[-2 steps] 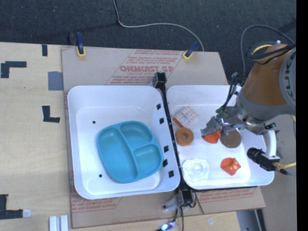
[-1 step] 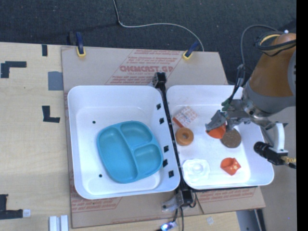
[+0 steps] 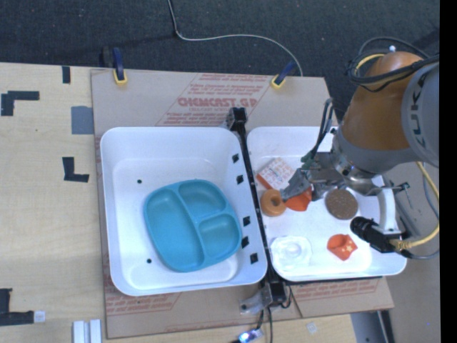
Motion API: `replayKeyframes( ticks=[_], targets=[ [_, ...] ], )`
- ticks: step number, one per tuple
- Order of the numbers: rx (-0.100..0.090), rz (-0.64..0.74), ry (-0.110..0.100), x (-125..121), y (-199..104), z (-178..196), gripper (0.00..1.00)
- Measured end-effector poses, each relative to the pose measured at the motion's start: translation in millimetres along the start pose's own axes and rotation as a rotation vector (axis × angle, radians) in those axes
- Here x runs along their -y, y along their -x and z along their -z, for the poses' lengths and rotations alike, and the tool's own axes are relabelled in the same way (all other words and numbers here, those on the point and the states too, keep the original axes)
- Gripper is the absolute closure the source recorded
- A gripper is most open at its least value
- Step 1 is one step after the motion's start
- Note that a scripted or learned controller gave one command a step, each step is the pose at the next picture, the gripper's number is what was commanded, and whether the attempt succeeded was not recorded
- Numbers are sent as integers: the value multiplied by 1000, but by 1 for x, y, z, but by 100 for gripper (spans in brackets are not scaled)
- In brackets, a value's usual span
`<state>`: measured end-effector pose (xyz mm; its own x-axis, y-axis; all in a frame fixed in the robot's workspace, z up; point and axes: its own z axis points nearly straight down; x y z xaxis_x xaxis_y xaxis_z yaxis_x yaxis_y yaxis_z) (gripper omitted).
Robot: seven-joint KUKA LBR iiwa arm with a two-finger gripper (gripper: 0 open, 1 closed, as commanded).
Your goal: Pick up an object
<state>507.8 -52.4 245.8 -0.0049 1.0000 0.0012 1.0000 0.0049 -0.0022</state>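
In the right bin [image 3: 282, 140], the gripper [image 3: 296, 189] hangs low over an orange-red piece [image 3: 298, 203] beside a tan ring [image 3: 272, 203]; perhaps touching it, but whether the jaws are spread or pinching I cannot tell. A blue divided tray [image 3: 191, 223] lies in the left bin [image 3: 121, 148].

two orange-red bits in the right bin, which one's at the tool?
The orange-red piece beside the tan ring, right at the tool. The other orange-red piece lies apart, toward the bin's near edge.

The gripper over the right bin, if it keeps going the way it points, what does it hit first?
Probably the small orange-red plastic piece just beneath the gripper, beside the tan ring-shaped doughnut toy; depth is unclear.
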Motion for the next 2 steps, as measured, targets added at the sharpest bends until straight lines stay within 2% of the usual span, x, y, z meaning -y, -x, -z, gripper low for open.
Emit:
replayKeyframes(
  ticks=[1, 2],
  targets=[
    [0, 2, -1, 7, -59, -15, 100],
    [1, 2, 0, 3, -115, -23, 100]
  ],
)
